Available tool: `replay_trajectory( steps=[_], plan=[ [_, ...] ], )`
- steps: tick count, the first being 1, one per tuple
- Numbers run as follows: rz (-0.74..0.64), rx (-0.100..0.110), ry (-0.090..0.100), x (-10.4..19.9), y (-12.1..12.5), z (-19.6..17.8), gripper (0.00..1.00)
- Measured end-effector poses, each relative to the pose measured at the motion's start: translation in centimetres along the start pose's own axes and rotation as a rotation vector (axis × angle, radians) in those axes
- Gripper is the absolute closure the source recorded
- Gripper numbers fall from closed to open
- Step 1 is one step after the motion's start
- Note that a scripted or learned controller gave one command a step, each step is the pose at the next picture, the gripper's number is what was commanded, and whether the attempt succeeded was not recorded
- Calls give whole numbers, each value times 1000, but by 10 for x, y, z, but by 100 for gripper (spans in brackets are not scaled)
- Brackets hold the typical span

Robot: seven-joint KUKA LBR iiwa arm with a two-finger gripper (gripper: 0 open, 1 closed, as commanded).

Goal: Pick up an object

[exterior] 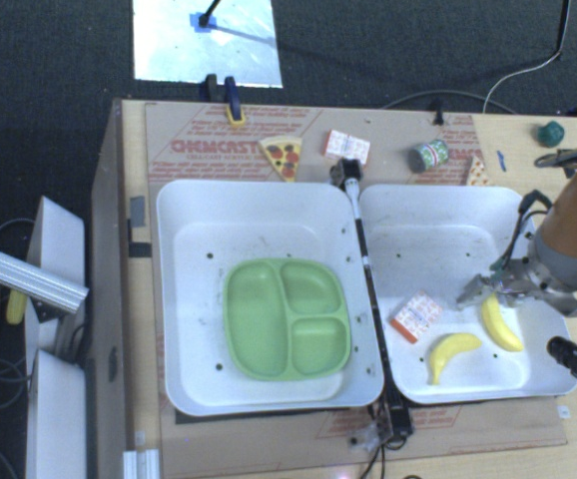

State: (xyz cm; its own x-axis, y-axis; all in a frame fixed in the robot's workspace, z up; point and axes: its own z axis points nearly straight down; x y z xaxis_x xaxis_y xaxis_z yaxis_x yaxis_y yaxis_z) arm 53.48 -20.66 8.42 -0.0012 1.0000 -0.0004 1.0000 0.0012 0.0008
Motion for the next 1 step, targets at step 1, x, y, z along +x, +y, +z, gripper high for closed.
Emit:
replay_trajectory(
  steps=[1],
  plan=[
    [0, -3, 0, 0, 1, -11, 100]
  ],
)
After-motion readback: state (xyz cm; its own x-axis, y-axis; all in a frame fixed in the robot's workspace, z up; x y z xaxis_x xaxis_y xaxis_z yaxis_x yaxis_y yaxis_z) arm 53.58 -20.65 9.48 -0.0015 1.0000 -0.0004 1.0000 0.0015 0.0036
